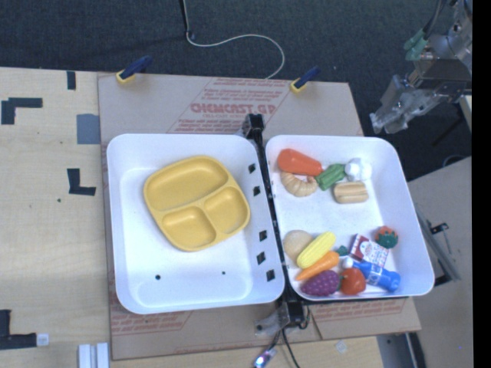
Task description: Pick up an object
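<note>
Plainly, the risks lie in crowding and reach.
Gripper [399, 113]: at the upper right of the frame, outside the right bin [406, 205] and above its far corner; whether it is wide or narrow I cannot tell, and nothing shows in it.
Candidates: all toy food lies in the right bin; the left bin [123, 228] holds a yellow divided plate [196, 202].
Upper cluster: carrot-like orange piece [299, 162], croissant [298, 185], green piece [331, 176] and bread roll [350, 193] lie touching or just beside one another.
Lower cluster: corn [316, 249], small carrot [318, 265], grapes [322, 284], tomato [353, 281] and a carton [367, 250] are packed at the bottom of the frame.
Likely failure: a descent into either cluster may nudge neighbours or close on two things at once.
Slip risk: rounded, smooth pieces could squirt out sideways.
Wall risk: pieces near the rim leave little room beside them.
Safer pick, as I judge: the bread roll, freer on its right side.
</note>
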`<act>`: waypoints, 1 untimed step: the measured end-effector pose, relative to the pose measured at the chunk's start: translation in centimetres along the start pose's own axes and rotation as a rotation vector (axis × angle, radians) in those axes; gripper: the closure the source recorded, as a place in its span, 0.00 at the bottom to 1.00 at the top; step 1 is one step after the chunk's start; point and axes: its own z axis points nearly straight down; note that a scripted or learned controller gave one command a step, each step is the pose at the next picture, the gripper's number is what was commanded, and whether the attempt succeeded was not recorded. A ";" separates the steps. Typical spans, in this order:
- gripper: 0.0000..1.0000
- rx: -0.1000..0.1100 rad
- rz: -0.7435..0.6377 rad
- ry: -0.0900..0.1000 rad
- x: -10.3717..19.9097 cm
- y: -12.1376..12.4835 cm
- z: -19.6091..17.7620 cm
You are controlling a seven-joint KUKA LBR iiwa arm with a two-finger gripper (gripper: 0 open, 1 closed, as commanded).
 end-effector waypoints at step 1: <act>1.00 0.012 -0.004 0.001 5.2 -0.5 9.7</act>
